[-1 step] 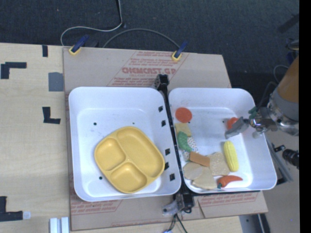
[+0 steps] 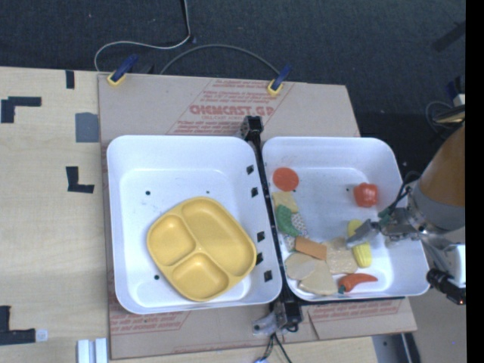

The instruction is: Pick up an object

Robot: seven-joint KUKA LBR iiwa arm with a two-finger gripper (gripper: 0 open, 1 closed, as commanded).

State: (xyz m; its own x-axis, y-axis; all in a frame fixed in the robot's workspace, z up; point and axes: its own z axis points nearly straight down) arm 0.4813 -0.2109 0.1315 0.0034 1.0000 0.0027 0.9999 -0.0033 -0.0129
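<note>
While my grey two-finger claw (image 2: 363,235) hangs low over the right shallow white bin (image 2: 382,151), I cannot tell whether it is parted or clenched. Just beside it lies a small yellow corn-like piece (image 2: 361,255), near the red chilli-shaped toy (image 2: 355,281). Farther off, the yellow three-compartment plate (image 2: 200,247) fills the left bin (image 2: 121,203).

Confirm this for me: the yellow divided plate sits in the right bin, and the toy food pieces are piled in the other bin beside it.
Not quite. The camera view shows the yellow divided plate in the left bin, not the right one. The toy food pieces are indeed piled in the other bin, the right bin, beside it.
</note>
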